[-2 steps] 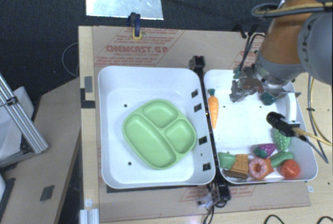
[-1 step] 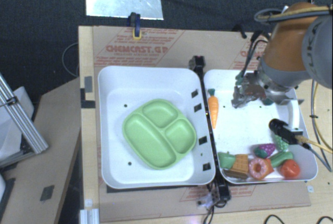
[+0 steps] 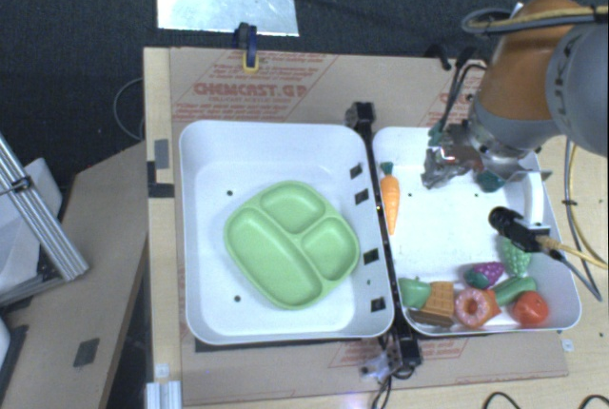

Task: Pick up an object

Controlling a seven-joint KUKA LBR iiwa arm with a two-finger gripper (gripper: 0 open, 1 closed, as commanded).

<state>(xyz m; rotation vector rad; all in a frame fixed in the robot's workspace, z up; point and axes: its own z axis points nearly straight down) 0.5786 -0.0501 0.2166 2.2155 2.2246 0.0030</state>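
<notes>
- Arm [image 3: 533, 84] reaches in from the right. Grey body, orange band above the wrist, bent down over the far right corner of the right bin [image 3: 447, 241].
- Gripper [image 3: 440, 167] sits over bare white floor in the far part of the right bin, a little left of the bin's middle. It is too small and cluttered in this view to tell whether it is spread or pressed together. Cannot tell if it touches the floor.
- Carrot [image 3: 388, 196], orange with a green top, lies along the right bin's left wall with its top pointing far. It is left of the gripper and slightly nearer, close but apart from it.
- The other toys are bunched along the near edge of the right bin, well apart from the gripper.
- From left to right: a green piece [image 3: 414, 290], a brown wafer [image 3: 439, 303], a pink donut [image 3: 472, 307] and a red tomato [image 3: 531, 306].
- Just behind the donut is a purple piece [image 3: 486, 274], with a smooth green vegetable [image 3: 515, 287] on its right. A knobbly green piece [image 3: 517, 258] lies farther back.
- Left bin [image 3: 219, 160] holds a pale green divided plate [image 3: 290, 243] lying flat near its middle, with three compartments.
- Both bins rest side by side on a printed cardboard sheet [image 3: 266, 88].
</notes>
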